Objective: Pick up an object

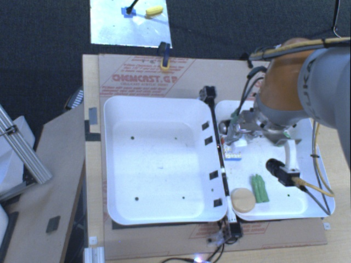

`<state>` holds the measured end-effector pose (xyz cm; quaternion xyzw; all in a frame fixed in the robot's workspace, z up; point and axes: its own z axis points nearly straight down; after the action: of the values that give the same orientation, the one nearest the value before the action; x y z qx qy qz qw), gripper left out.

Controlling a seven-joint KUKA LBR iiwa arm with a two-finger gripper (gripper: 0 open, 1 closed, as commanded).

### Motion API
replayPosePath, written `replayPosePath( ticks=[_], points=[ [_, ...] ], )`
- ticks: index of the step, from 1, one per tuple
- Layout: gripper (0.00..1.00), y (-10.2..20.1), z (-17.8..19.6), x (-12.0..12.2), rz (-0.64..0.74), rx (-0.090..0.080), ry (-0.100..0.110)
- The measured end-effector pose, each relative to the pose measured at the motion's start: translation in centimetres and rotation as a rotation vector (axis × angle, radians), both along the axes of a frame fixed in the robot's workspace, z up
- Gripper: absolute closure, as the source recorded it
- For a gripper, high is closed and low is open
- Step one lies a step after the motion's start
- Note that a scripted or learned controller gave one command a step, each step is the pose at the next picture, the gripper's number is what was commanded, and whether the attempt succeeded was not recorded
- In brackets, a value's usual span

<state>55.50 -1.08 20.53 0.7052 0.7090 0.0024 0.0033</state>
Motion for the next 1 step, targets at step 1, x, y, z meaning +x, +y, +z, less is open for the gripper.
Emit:
replayPosePath(
  ticks=[1],
  points=[
    [1.0, 2.98, -1.43, -0.75, 0.001, 0.002, 0.008]
  ],
)
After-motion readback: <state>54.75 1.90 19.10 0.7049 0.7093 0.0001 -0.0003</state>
